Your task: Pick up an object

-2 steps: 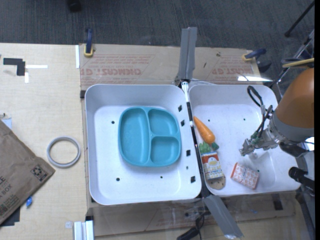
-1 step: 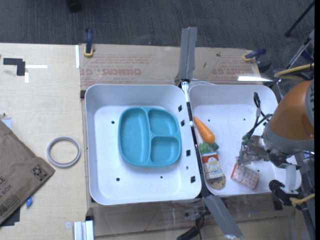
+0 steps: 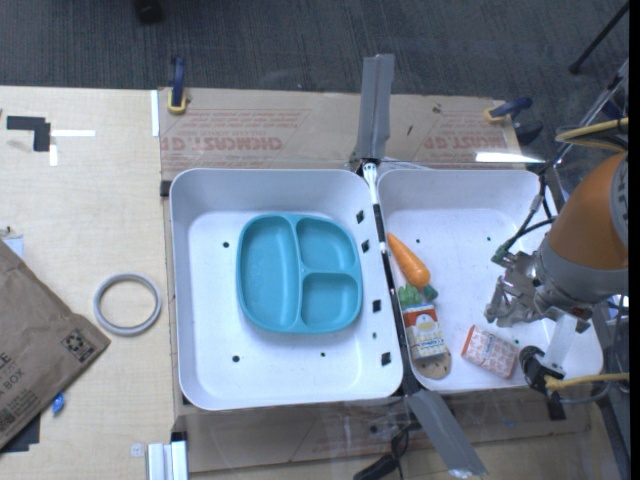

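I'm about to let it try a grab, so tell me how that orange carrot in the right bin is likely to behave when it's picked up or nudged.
The carrot looks round and tapered, so a nudge would probably roll it in a curve. Its smooth, glossy surface suggests it may slip from the gripper. It lies against the bin's left wall, which likely leaves little finger room.

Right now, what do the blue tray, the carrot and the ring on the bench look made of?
Blue tray: likely moulded plastic, with smooth, evenly coloured, rounded compartments.
Carrot: probably a plastic toy, uniform orange with a slight sheen.
Ring: looks like a tape roll, pale and thin-walled; material uncertain.
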`<state>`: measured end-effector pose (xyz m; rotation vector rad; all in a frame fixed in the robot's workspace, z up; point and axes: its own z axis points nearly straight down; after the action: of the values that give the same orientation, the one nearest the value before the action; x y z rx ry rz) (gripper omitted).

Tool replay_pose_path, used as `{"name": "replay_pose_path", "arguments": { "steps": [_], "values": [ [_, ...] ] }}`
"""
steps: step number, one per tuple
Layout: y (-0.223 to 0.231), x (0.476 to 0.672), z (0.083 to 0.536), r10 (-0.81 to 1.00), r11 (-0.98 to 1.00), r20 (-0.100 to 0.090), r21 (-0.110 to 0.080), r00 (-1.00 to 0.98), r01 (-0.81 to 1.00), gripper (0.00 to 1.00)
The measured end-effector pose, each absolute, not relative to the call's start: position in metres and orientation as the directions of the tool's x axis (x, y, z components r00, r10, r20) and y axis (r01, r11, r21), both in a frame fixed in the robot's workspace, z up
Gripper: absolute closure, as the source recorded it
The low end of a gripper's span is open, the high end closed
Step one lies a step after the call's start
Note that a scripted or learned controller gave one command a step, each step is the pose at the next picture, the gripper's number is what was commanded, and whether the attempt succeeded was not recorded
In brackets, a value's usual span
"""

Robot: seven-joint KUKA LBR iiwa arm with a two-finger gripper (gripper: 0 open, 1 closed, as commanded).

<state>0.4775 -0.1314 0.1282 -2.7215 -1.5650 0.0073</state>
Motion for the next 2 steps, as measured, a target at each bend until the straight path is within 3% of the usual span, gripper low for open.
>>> {"name": "replay_pose_path", "arguments": {
  "steps": [1,2],
  "values": [
    [-0.1164,0.4887,0.0883,0.610,-0.793,-0.006,-0.005,0.793,0.610,0.00],
    [-0.1167,0.4876,0.0936,0.612,-0.791,-0.013,-0.012,0.791,0.612,1.00]
  ]
}}
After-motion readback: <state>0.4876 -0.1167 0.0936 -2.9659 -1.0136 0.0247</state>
